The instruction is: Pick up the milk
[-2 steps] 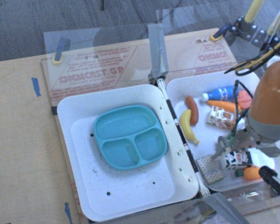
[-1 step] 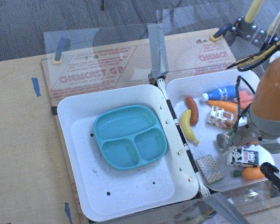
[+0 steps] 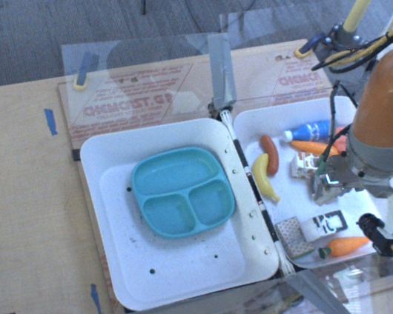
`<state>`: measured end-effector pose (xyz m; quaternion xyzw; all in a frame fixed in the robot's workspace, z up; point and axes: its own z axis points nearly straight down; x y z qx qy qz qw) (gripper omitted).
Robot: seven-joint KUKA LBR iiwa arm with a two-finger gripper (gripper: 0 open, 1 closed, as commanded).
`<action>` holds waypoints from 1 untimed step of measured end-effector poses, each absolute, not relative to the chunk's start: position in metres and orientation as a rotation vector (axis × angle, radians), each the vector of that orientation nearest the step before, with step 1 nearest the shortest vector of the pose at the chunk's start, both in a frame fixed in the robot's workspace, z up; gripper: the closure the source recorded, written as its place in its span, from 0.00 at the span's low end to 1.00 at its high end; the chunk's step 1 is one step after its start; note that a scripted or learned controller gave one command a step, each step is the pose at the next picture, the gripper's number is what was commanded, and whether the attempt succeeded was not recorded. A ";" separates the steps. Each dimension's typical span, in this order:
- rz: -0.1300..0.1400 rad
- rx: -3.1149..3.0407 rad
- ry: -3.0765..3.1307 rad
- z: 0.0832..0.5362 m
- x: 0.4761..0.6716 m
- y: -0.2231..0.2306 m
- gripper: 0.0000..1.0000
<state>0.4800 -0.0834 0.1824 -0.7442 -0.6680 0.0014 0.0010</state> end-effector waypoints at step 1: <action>0.005 -2.336 -2.098 0.182 0.480 -0.083 0.00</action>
